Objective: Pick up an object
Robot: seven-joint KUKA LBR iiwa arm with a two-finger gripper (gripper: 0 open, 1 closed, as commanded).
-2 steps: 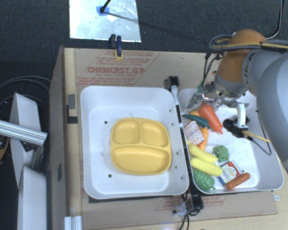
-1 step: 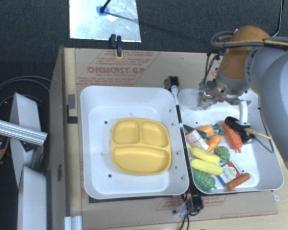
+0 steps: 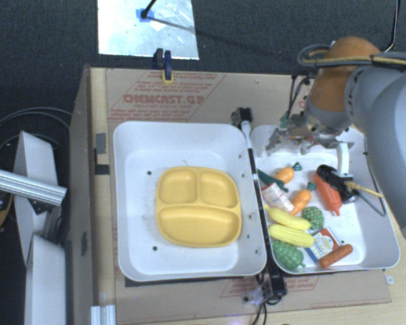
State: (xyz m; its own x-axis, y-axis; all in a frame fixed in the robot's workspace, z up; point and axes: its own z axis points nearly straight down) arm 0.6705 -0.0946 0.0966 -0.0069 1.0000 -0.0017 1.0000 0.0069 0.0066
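- Arm (image 3: 386, 107): enters from the right, wrist bent down over the right bin (image 3: 387, 249).
- Gripper (image 3: 303, 138): above the bin's far edge; grip state cannot be told.
- Toy foods (image 3: 291, 235): clustered along the bin's left and near edges.

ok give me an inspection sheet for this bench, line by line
surface: board with red print, bearing the left bin and right bin side by side
job's things: toy food in the right bin, among it corn, carrot, broccoli, sausage; all lying in the bin
clutter: yellow plate flat in the left bin
grippers: gripper over the far end of the right bin; no toy seen in it
cables: black cables looped on the floor left of the bench
surroundings: dark carpet, shiny sheet beyond the bench, blue clamp at its far edge, white boxes at left
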